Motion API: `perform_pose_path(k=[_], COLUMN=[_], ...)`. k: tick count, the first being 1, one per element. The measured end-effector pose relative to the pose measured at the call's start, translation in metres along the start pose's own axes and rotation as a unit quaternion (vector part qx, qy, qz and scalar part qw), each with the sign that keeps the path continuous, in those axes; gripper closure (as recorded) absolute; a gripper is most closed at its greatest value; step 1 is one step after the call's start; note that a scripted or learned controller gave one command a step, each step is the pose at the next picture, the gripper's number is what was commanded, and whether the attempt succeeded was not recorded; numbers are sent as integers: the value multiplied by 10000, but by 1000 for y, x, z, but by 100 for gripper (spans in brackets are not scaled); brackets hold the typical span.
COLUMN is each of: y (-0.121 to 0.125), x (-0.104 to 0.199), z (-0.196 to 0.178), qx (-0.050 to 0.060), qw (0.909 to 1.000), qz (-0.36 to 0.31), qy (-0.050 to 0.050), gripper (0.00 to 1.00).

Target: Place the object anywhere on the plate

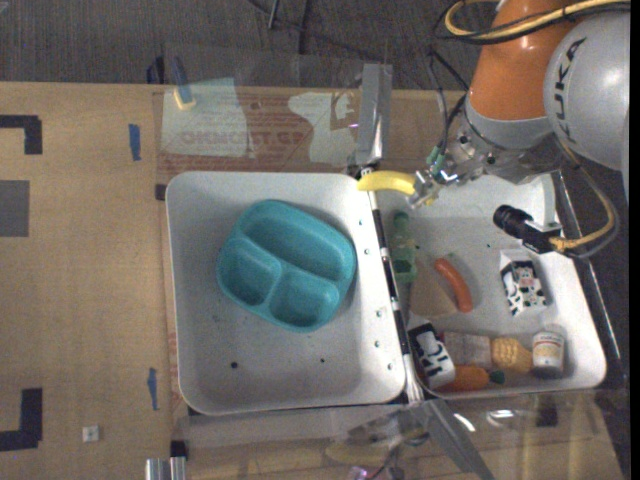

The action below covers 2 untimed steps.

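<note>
- Arm (560,68): grey with an orange band, reaching in above the right bin, well off to the right of the plate.
- Left bin (200,348): white and shallow; it holds the plate near its middle.
- Right bin (580,338): sits against the left bin's right side and holds a scatter of small things, all right of the plate.
- Plate (287,264): teal, split into three compartments, nothing on it yet.
- Gripper (428,185): up at the top of the wall between the bins, above and right of the plate. It looks closed on the right end of the banana.
- Banana (386,181): yellow, lying across the top of that wall, just past the plate's upper right corner, held by one tip.
- Sausage (455,283): red, loose in the right bin, right of the plate.
- Cow-print box (523,286): further right again.
- Risk, as I judge it: a grip on one tip is weak. The banana could swing, catch the bin wall and slip free on the way over, landing beside the plate. Letting go too soon near the rim could also let it roll off.
</note>
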<state>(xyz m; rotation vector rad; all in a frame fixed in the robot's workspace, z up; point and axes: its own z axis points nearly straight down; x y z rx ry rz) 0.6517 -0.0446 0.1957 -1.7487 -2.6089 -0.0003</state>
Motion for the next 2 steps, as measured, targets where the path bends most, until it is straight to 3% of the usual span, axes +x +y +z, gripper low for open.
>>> perform_pose_path(k=[1, 2], y=[-17, -17], x=[78, 78], z=[-18, -18], qx=[9, 7], qw=[9974, 9974], qz=[723, 726], qy=[3, 3], gripper=[100, 0])
